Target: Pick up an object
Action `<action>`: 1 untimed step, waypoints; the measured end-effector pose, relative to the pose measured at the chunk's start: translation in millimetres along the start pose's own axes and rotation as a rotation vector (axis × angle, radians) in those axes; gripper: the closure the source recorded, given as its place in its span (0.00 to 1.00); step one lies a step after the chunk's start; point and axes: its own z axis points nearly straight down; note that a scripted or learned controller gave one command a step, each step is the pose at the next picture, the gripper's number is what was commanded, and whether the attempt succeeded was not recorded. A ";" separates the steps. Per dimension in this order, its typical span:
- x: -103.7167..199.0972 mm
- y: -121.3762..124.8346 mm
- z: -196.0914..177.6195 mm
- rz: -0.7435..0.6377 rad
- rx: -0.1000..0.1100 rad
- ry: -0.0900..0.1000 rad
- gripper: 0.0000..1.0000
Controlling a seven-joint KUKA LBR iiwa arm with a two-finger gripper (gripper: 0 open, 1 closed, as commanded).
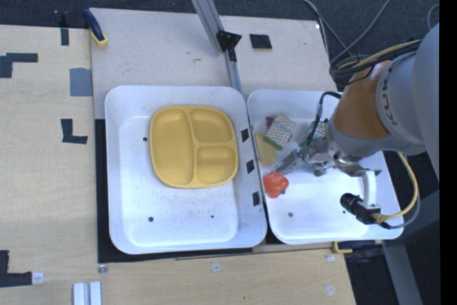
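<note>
Camera view: pale bench [43, 175], dark floor behind, two white bins; the left bin [121, 153] bears a yellow divided tray [193, 146]. Grey arm bends over the right bin [314, 221], gripper [291, 161] low beside a red object [275, 184]; jaw state unclear.

Bench [164, 46] with two white bins [128, 153]
</note>
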 end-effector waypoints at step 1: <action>0.4 2.2 -12.9 -0.001 -0.007 0.000 1.00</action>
